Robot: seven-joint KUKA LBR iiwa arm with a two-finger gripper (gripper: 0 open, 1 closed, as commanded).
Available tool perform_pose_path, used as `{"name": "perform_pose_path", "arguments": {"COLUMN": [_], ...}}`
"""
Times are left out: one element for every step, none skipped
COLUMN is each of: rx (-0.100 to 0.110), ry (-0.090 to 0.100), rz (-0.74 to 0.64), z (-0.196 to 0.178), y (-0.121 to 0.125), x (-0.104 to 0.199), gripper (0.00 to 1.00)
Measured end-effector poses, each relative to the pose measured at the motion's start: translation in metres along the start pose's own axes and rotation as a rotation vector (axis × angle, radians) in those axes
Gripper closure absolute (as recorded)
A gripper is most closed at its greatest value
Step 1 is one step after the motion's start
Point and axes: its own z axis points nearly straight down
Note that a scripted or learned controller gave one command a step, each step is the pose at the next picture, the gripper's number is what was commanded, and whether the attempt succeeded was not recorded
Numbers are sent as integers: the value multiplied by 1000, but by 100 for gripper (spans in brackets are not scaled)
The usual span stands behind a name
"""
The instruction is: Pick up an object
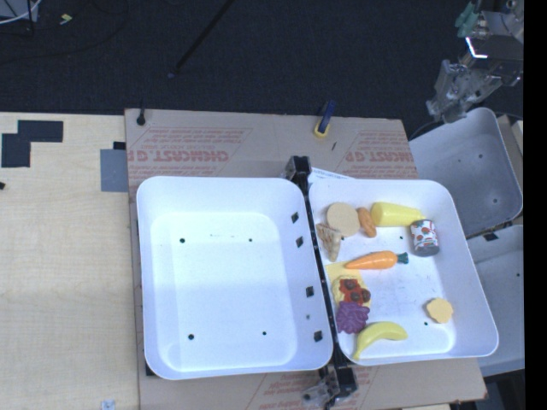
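A jumble of plastic toy food, including an orange carrot [374,260] and a small tin can [424,237], fills the right-hand shallow white bin [466,314], while the robot's end effector [466,75] hovers at upper right, well apart from them, its grip state impossible to tell.

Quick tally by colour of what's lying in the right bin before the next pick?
Yellow: 3 - corn-like piece, banana, small wedge
Orange: 2 - carrot, small piece
Tan: 2 - round slice, wedge
Purple: 1 - grape bunch
Red and yellow: 1 - pizza slice
Red-labelled: 1 - can
Total: 10
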Motion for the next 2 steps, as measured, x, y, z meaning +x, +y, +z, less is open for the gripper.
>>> {"name": "perform_pose_path", "arguments": {"rx": [10,17], "ry": [-3,1], "rz": [10,4], "z": [8,7], "y": [49,-45], "x": [-49,18], "gripper": [100,100]}}
